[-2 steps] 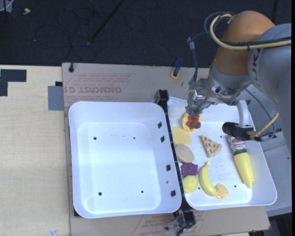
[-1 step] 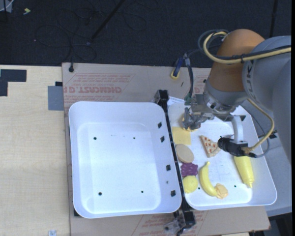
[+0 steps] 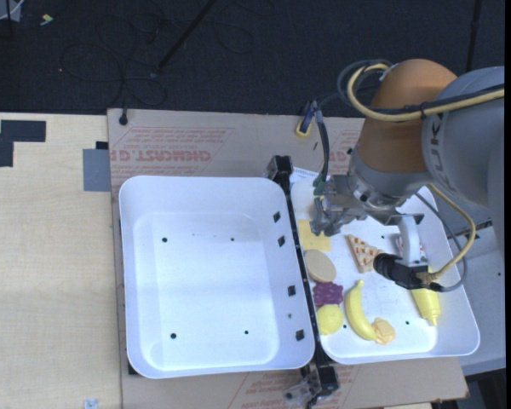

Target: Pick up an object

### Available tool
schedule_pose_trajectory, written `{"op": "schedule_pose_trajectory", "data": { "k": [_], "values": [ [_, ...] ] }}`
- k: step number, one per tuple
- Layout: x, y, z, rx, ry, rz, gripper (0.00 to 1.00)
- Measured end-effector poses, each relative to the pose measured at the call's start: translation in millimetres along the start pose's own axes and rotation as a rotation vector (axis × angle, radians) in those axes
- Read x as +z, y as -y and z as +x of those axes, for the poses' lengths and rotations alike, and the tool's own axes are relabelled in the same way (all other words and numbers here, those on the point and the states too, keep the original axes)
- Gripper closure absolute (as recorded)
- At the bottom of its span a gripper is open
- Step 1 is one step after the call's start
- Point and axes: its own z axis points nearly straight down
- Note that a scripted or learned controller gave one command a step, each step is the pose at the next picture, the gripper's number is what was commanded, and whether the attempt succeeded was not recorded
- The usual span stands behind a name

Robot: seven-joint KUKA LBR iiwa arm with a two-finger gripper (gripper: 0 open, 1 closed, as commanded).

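Down in the right bin point(image 3: 460, 335), the pincer point(image 3: 324, 220) hangs low over the upper left corner, just above a pale yellow block point(image 3: 313, 242); whether it is spread or pressed together I cannot tell. Below the block lie a tan oval cookie point(image 3: 321, 267), purple grapes point(image 3: 327, 293), a lemon point(image 3: 329, 318) and a banana point(image 3: 357, 308) (all toys, by their look). A pizza slice point(image 3: 362, 252) sits near the middle, a yellow bottle point(image 3: 427, 303) to its right.
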Motion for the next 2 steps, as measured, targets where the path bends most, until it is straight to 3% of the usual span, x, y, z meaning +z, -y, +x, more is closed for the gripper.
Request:
{"op": "schedule_pose_trajectory", "data": {
  "k": [1,2],
  "values": [
    [-19,32,22,-0.001,-0.001,-0.001,1.00],
    [-53,-38,92,-0.004,0.001,-0.010,1.00]
  ]
}}
